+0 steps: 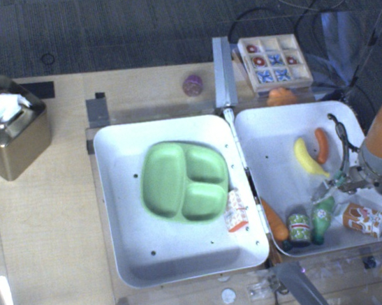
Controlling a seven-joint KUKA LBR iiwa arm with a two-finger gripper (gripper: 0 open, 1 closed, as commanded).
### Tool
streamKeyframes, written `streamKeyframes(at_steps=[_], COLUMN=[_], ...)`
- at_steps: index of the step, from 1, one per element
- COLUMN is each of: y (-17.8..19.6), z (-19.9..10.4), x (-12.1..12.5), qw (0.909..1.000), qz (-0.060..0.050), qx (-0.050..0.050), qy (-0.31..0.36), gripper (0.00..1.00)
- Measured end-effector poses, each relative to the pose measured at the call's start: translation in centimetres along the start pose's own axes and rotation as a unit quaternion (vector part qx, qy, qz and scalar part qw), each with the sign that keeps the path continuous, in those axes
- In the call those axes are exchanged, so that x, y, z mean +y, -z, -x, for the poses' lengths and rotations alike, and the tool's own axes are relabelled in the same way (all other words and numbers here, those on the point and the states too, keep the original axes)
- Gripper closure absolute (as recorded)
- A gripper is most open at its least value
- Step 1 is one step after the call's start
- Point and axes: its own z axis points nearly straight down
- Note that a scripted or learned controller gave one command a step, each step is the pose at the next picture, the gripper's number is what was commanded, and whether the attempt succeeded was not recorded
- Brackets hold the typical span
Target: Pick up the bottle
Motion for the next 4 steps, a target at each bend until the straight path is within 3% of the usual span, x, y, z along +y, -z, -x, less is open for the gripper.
streamKeyframes(at_steps=[1, 2, 3, 4], y=[1.2, -1.1, 8.4, 12.5], z=[0.0, -1.5, -8.8, -1.7], x=[0.4, -0.2, 0.8, -0.1], qw=[1.0000, 0.9964, 0.9907, 0.9706], qz=[0.004, -0.005, -0.010, -0.010], qx=[-0.001, 0.002, 0.004, 0.001], qy=[0.001, -0.084, -0.136, -0.240], gripper=[1.00, 1.00, 1.00, 1.00])
